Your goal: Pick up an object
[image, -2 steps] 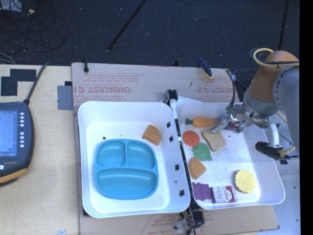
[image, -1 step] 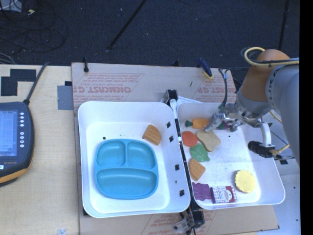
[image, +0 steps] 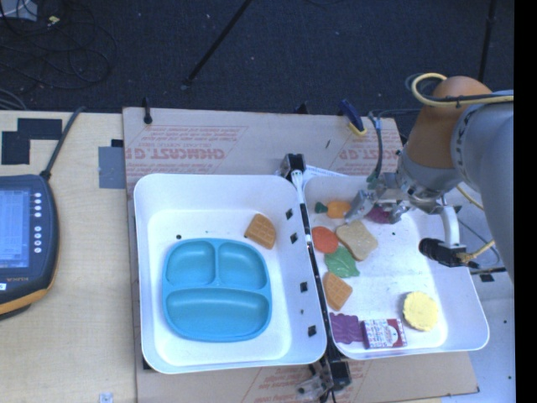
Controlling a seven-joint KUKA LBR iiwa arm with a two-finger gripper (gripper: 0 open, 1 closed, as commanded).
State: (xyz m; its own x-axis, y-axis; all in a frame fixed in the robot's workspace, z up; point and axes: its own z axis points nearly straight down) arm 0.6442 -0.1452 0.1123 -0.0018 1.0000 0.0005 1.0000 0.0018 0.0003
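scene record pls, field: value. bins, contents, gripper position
left bin: blue divided tray, tan waffle-like piece beside its upper right corner
right bin: bread slice, orange-red piece, green piece, orange wedge, purple piece, small printed box, yellow round piece, small orange piece
gripper: low over the right bin's far end, just above the bread slice
held object: none seen between the fingers
left of bench: handheld control pendant

left bin (image: pixel 159 200) white | divided tray (image: pixel 217 289) light blue | waffle piece (image: pixel 261 230) orange-brown | right bin (image: pixel 470 326) white | bread slice (image: pixel 358 240) tan | leaf piece (image: pixel 342 264) green | round cookie (image: pixel 420 311) yellow | small box (image: pixel 383 333) pink-red, white print | block (image: pixel 345 327) purple | worktop (image: pixel 75 342) pale wood
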